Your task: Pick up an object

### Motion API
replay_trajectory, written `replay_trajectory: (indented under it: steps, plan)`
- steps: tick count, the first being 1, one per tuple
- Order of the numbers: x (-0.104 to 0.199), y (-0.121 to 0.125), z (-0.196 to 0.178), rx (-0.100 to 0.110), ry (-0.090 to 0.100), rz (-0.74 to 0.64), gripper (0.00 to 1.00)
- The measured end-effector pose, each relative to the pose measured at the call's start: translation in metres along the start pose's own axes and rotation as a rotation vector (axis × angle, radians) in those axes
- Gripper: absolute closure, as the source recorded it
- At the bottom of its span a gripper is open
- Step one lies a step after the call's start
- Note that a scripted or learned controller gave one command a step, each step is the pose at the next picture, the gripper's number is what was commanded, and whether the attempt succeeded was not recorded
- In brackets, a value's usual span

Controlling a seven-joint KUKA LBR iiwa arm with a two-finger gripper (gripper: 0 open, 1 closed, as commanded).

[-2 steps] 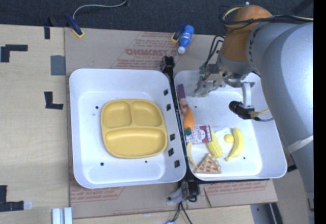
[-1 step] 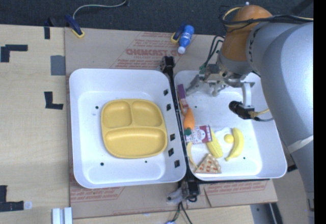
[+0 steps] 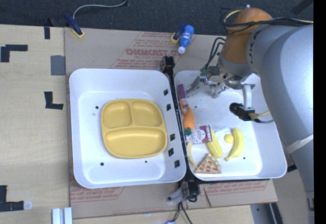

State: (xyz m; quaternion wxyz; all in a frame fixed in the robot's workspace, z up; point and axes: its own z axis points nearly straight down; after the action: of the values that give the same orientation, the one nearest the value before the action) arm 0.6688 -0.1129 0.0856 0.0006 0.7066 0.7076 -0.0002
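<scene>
The right white bin (image 3: 265, 159) holds several toy foods near its front and left side. An orange carrot (image 3: 188, 118) lies by the left wall, with a small purple-and-red packet (image 3: 201, 135) in front of it. Further forward are a yellow corn cob (image 3: 214, 145), a banana (image 3: 236, 143) and a pizza slice (image 3: 208, 164). My gripper (image 3: 209, 85) hangs low over the back of this bin, behind the carrot and apart from every item. Its fingers look open with nothing between them.
The left bin (image 3: 81, 116) holds a yellow divided plate (image 3: 134, 128). A blue-and-white bottle (image 3: 184, 37) lies on the cardboard behind the bins. A black divider (image 3: 173, 111) runs between the bins. The grey arm (image 3: 285, 80) covers the right bin's right side.
</scene>
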Motion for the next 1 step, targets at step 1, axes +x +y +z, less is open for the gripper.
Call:
replay_trajectory:
  steps: [1]
  plan:
    - [-0.0065,0.0003,-0.0001,-0.002,0.000,0.000,0.00]
